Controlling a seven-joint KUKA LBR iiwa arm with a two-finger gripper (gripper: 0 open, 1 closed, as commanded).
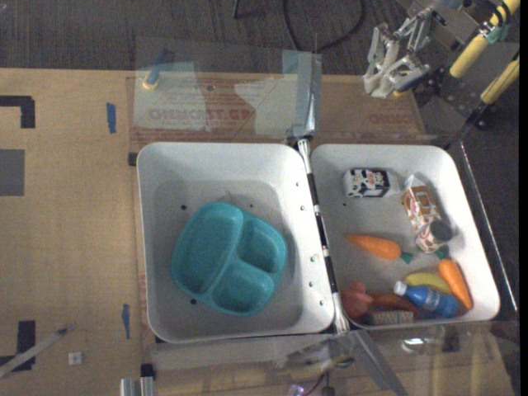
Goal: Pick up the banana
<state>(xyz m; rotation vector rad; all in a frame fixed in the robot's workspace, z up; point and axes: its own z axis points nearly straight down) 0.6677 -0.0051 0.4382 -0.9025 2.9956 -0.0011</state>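
The banana (426,280) is a small yellow piece near the front of the right bin (469,190), mostly covered by a blue bottle (428,299) lying across it. My gripper (382,79) hangs well above and behind the right bin at the top right of the view, far from the banana. Its pale fingers (394,71) point down and to the left, spread apart, with nothing between them.
The right bin also holds a cow-patterned milk carton (368,182), an orange-and-white carton (425,217), two carrots (377,247) (455,282) and a brown toy (363,300). A teal divided plate (229,258) lies in the left bin (165,172).
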